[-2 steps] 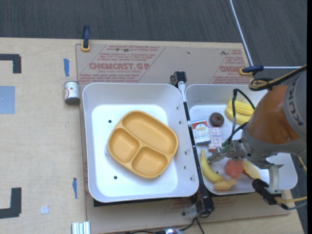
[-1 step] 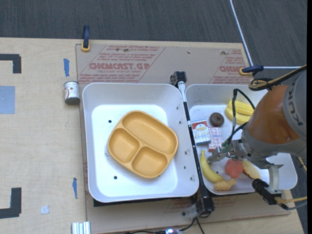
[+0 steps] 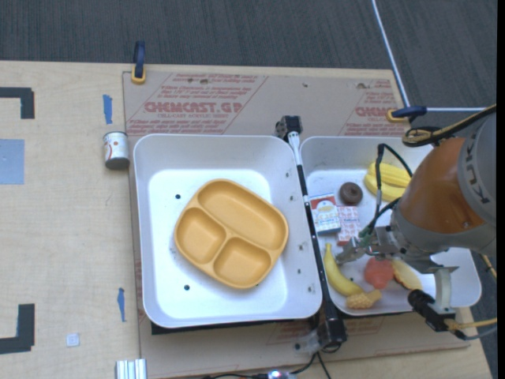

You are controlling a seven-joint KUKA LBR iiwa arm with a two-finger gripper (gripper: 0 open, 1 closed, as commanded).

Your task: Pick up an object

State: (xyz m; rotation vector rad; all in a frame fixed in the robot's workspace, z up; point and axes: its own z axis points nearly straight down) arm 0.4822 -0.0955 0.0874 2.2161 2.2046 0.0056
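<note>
Basically, the arm comes in from the right and hangs low over the right bin [image 3: 470, 289], where the small objects are piled. The gripper [image 3: 353, 251] sits just above the banana [image 3: 338, 273] and beside the red fruit [image 3: 379, 272], probably lined up for a grab there. Its metal fingers look slightly apart with nothing between them, though the wrist hides most of it, so I can't tell for sure. Corn [image 3: 388, 177], a brown ball [image 3: 350, 193] and a small carton [image 3: 325, 215] lie further back, clear of the tool. The left bin [image 3: 158, 219] holds the yellow divided plate [image 3: 230, 233], flat in the middle, well apart from the action. No pick yet, I'd judge.
</note>
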